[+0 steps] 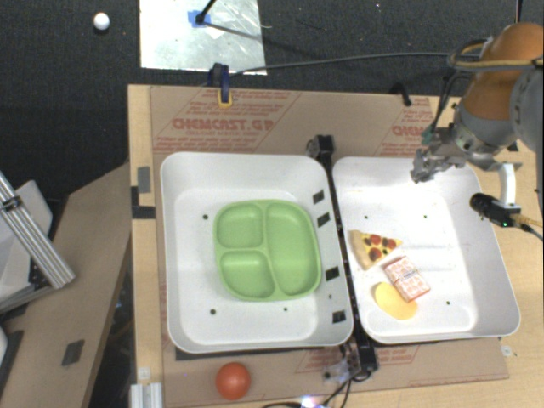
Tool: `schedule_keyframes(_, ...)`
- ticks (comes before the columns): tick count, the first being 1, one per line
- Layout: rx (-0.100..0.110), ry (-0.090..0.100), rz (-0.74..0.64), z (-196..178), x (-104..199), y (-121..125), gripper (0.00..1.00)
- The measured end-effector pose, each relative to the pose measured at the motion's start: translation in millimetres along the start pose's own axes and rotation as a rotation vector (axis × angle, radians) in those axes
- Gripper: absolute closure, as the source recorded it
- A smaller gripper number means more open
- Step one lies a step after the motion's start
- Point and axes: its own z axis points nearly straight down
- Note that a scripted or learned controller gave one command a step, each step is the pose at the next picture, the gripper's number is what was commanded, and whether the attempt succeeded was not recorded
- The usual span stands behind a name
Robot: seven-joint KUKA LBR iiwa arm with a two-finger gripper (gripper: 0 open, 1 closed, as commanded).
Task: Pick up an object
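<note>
Arm: gripper (pixel 423 172) hovers at the right bin's (pixel 484 262) twelve o'clock edge, well apart from the toys.
Fingers: too dark and small, can't tell the opening; nothing seen between them.
Targets: pizza slice (pixel 374 247), pink box (pixel 405 279) touching yellow disc (pixel 396 302), clustered at seven o'clock, likely scattered for grasp attempts.
Left bin: green divided tray (pixel 266 250), centred.

I see the green three-compartment plastic tray (pixel 267 250) mid left white bin (pixel 183 181); the toy pizza slice (pixel 374 247), small pink printed box (pixel 405 279) and flat yellow disc (pixel 393 303) cluster at the right white bin's (pixel 476 253) front-left.
</note>
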Motion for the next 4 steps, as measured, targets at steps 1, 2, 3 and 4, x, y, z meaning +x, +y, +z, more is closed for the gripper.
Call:
schedule_keyframes(1,-0.001,0.000,-0.001,-60,9,7,1.00)
schedule_keyframes(2,0.001,0.000,0.000,-106,5,3,1.00)
schedule_keyframes(3,0.007,0.002,-0.002,-99,48,-1,1.00)
schedule_keyframes(4,0.006,0.003,-0.002,-101,94,-10,1.00)
